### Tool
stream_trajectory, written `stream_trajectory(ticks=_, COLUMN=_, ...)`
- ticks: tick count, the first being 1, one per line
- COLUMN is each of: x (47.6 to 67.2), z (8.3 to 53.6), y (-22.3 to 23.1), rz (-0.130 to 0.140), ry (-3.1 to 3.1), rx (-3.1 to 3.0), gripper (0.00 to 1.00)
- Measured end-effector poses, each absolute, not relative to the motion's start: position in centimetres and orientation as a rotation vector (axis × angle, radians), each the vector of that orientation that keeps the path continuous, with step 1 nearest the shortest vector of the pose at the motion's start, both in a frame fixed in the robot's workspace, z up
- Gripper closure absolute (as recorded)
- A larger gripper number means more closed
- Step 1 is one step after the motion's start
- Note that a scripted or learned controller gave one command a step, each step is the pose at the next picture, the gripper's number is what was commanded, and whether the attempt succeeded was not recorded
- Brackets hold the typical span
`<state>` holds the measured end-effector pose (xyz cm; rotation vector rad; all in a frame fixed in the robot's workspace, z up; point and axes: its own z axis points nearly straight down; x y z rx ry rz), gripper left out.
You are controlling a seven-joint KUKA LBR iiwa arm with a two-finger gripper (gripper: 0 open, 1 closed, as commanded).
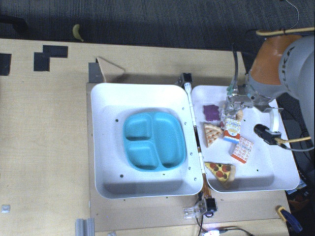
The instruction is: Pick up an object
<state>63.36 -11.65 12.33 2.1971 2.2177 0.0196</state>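
Note:
My gripper (231,111) hangs low over the middle of the right bin (283,173), reaching in from the right. Just beneath it lies a small white packet with red and blue print (233,128); whether the gripper touches it I cannot tell. A purple piece (211,112) sits just left of the gripper. A toy pizza slice (211,133) lies below the purple piece. A red and white carton (241,150) rests to the lower right of the packet. A second pizza slice (220,171) lies near the bin's front left corner.
The left bin (106,146) holds a blue divided plate (153,139). The ridge where the two bins meet (194,132) runs between them, close to the pizza slices. The grey arm with its orange band (268,65) comes over the right bin's far right corner.

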Motion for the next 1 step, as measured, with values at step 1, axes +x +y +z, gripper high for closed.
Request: stream_trajectory(ticks=1, x=63.35, z=12.32, y=-11.65, rz=0.019, ry=2.218, rx=2.197, gripper=0.00)
